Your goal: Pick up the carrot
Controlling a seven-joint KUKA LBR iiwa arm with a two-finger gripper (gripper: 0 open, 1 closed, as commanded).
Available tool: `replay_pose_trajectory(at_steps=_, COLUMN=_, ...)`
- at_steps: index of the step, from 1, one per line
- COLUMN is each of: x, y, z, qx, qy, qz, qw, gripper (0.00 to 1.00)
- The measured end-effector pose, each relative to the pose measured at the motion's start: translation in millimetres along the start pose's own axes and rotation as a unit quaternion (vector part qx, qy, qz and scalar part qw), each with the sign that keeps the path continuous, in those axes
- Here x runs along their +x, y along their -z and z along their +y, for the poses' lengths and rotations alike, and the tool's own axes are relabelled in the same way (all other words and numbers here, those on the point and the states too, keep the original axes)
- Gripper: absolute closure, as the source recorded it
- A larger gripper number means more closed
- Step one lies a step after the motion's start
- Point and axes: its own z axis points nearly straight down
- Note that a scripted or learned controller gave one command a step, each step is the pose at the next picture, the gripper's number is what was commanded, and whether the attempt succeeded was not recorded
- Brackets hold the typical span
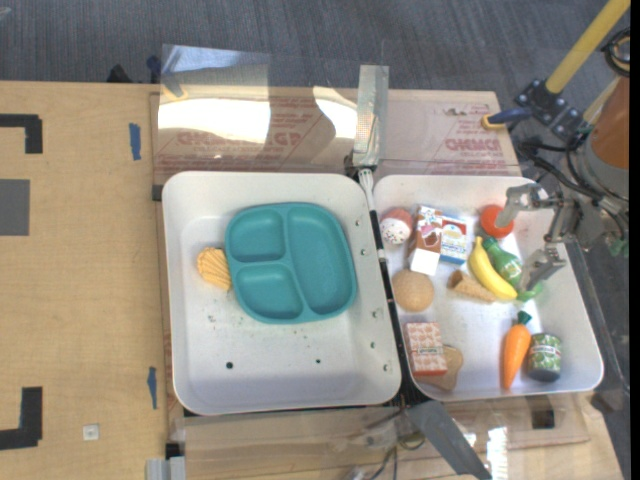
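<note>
Carrot [515, 352] lies in the right bin [590, 343], near the lower right of the frame, with its green top pointing up. It touches a small dark round jar [545, 356] on its right side. The gripper [533, 234] hangs over the upper right part of that bin, higher in the frame than the carrot and well apart from it. Its two metal fingers [517, 204] stand apart with nothing between them. Just below them sit a yellow banana [490, 271] and a green thing [507, 261]. A red ball [494, 220] sits near the upper finger. A little milk box [428, 240] and a round bun [412, 291] rest more to the left in the same bin. The left bin [200, 368] holds a teal plate [291, 262] with three parts, and a yellow shell [214, 266] touches its left edge.
</note>
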Motion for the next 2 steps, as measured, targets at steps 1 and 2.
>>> replay_pose_trajectory(at_steps=1, x=10, y=-142, z=-27, qx=0.001, qy=-0.028, qz=-0.004, qw=0.9996, gripper=0.00)
replay_pose_trajectory(at_steps=2, x=79, y=-143, z=0, qx=0.000, qy=-0.033, qz=0.000, qw=0.9995, gripper=0.00)
